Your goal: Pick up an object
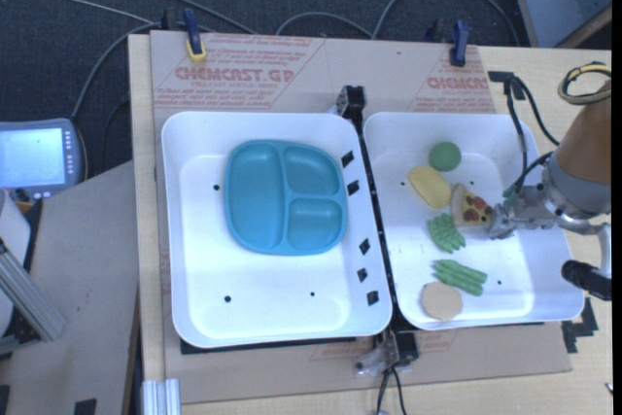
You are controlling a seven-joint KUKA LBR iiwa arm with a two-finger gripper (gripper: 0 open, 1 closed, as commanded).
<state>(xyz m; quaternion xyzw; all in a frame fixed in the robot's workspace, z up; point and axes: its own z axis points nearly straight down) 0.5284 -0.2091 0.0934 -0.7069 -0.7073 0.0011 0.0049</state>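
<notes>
**Gripper low beside the pizza toy, grasp not yet shown**

The arm reached in from three o'clock, wrist bent down over the right bin [544, 301]. The gripper [498, 221] sat just at three o'clock of a pizza-slice toy [472, 207]; whether it was wide or closed could not be told. Judged as the approach step: next, it needed to close squarely on the toy, clear of the yellow lemon [429, 186] at ten o'clock.

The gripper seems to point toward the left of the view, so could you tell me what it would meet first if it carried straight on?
Probably the pizza slice toy, right beside the gripper; height is hard to judge.
</notes>
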